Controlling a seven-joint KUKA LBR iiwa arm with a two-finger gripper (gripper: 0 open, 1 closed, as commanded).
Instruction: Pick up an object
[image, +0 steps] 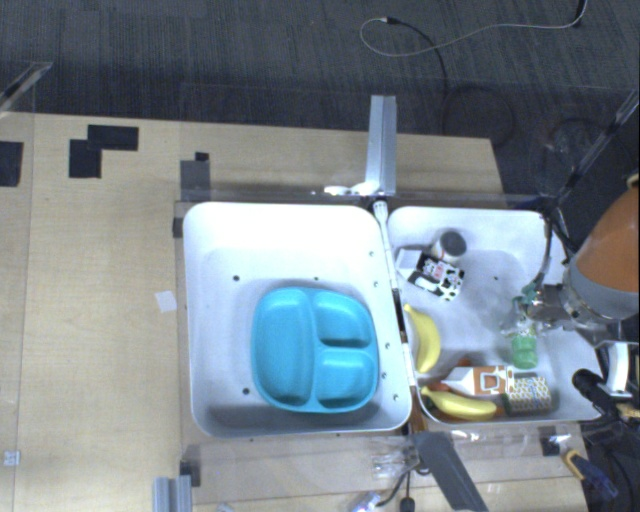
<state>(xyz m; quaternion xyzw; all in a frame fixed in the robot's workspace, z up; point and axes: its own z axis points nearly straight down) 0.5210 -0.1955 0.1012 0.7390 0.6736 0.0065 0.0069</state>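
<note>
end effector (528, 312) hangs at the frame's right, grip unclear, above a green bottle (523, 349) in the right bin (480, 225); bananas (428, 340), a box (437, 274) and a sponge (528, 394) crowd nearby.

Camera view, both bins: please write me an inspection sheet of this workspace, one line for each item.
Surface: light wooden bench bearing two white bins side by side.
Job's things: right bin holds two bananas, a small bottle, a green object, a flat packet and a sponge.
Clutter: blue divided tray in the left bin.
Grippers: gripper over the right bin; finger state not visible.
Cables: thin wire on the floor beyond the bench.
Surroundings: dark carpet.
</note>
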